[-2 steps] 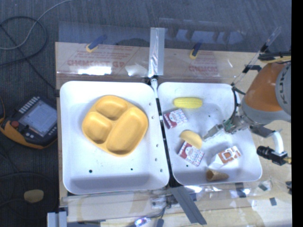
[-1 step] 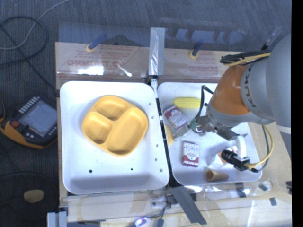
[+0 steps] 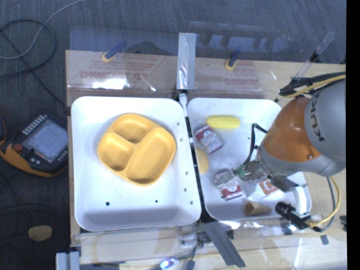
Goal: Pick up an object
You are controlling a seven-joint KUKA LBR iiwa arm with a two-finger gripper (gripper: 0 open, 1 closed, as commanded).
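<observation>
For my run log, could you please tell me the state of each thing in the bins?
Yellow divided plate: upright, in left bin.
Corn cob: lying flat, right bin.
Red packet: flat, tilted.
Ice-cream cone: on its side.
Gripper: low over the small packets.

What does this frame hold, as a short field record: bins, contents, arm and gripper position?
left bin: yellow three-compartment plate
right bin: corn cob, red-and-white packet, small red packet, brown cone-shaped piece, crumpled silvery wrapper
arm: over the right bin's right side
gripper: low among the items near the wrapper; finger state unclear
outside bench: handheld controller on the floor, left
</observation>
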